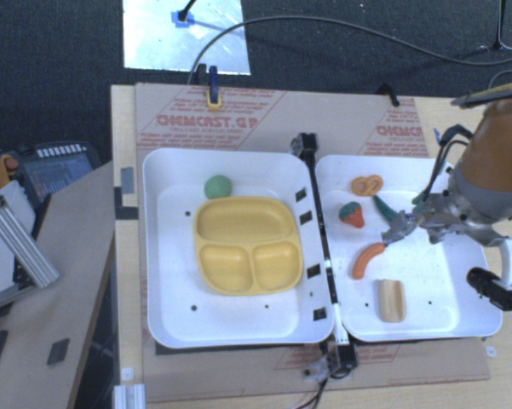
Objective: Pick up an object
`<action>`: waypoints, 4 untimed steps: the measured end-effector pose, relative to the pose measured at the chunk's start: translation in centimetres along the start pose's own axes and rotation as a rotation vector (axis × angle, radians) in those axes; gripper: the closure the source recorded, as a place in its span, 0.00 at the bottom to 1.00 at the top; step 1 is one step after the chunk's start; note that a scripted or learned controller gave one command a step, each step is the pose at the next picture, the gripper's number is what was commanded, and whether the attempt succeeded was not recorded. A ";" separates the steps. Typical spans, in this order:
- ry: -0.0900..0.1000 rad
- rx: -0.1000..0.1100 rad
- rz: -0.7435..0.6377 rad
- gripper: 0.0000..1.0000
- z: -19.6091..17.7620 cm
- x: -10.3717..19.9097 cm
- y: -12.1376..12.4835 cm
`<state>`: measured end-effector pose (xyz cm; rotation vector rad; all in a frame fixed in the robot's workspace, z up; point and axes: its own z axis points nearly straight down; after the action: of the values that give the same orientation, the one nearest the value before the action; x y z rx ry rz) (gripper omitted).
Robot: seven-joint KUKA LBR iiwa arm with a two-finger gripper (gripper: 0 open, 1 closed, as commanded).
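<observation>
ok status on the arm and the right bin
Gripper low over right white bin, nothing seen held. Orange sausage-shaped toy just below-left. Green stick-shaped toy close by.

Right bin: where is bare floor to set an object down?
Bare floor lies right of the bread, and near the right bin's front wall. Crowded: far-left part, with pretzel, strawberry, sausage and gripper.

Robotics lab — a tabletop is carrying two white bins on printed cardboard, cables are trailing over dark carpet, a teach pendant is lying alongside — test-rig fittings.
</observation>
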<state>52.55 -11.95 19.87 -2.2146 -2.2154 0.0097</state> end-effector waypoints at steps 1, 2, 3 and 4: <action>-0.002 -0.012 -0.003 0.00 -0.6 0.0 0.3; -0.001 -0.008 -0.001 0.00 5.7 -0.1 0.2; 0.002 -0.017 -0.001 0.00 10.4 0.0 0.6; -0.001 -0.023 -0.002 1.00 9.1 0.0 0.7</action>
<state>53.19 -11.96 10.74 -2.2236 -2.2296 -0.0149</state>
